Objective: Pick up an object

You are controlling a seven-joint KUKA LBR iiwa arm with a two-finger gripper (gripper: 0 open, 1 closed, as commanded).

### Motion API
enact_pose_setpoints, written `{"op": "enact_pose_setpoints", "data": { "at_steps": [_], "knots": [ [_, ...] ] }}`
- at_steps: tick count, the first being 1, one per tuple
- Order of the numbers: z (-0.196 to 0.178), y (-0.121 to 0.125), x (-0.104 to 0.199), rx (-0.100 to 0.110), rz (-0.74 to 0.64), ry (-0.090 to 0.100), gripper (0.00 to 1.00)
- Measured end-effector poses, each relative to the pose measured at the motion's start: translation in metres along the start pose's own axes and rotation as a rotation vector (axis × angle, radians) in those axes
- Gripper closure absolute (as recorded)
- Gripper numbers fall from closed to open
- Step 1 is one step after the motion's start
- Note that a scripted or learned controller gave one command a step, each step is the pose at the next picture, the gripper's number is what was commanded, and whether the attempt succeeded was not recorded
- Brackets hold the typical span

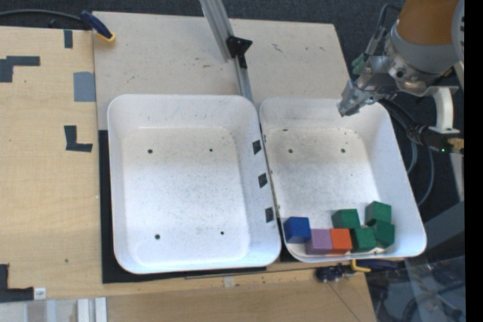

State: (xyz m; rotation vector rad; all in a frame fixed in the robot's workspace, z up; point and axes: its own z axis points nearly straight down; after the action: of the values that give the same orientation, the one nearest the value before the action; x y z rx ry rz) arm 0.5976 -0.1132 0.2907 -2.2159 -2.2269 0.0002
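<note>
Several small blocks lie along the near wall of the right bin (392, 139): a blue block (297, 228), a purple block (322, 240), an orange block (341, 239) and green blocks (370, 225) clustered at the near right corner. My gripper (349, 105) hangs over the far right corner of that bin, well away from the blocks. Nothing shows between its tips.
The left bin (121, 162) stands beside the right one, touching it along the middle. A slanted metal rail (215, 7) runs down to the gap between the bins. The wooden bench (45, 162) extends to the left, with a blue and yellow clamp (98, 25) at the back.
</note>
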Motion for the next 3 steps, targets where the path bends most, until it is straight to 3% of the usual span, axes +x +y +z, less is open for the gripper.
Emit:
{"op": "enact_pose_setpoints", "data": {
  "at_steps": [2,3],
  "knots": [
    [0.009,0.023,0.101,0.001,-0.001,0.001,1.0],
    [0.035,0.03,0.148,0.004,0.0,0.0,1.0]
  ]
}}
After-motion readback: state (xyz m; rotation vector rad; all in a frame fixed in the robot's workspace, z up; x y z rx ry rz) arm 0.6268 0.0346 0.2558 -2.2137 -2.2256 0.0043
